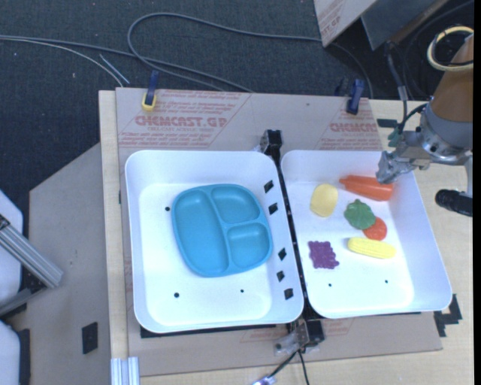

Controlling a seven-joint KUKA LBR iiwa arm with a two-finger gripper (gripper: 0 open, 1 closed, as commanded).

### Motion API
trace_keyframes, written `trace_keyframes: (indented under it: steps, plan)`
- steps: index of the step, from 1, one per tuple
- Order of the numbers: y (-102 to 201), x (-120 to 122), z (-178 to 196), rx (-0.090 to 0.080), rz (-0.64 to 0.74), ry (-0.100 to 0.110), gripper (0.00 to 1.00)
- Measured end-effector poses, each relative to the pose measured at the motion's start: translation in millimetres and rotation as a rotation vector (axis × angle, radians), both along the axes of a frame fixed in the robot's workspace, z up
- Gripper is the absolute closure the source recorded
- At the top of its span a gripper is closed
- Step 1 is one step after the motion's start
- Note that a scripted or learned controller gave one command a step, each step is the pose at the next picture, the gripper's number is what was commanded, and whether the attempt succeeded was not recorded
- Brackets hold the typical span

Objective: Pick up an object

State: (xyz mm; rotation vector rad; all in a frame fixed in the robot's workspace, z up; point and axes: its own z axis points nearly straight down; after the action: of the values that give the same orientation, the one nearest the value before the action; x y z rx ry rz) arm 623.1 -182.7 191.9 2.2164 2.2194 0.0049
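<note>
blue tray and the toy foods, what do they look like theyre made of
Blue tray: likely molded plastic, smooth, with a soft sheen and three pressed compartments. Carrot, corn and purple grapes: probably plastic play food, uniform saturated colors; the finish is too small to judge.

Red lettering is showing on the brown board (225, 113) lying under the two bins. Above the left bin the large word is reading roughly "CHEMCAST GP", with lines of smaller red print over and under it that are too fine to make out. The same mark is repeating above the right bin, fainter and partly covered. A cardboard box (338, 19) at the top edge is carrying print too small to read.
</note>
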Motion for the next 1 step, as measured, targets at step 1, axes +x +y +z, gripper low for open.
trace_keyframes:
  steps: [1]
  plan:
    - [-0.3, 1.6, 55.2, -0.001, 0.000, -0.002, 1.00]
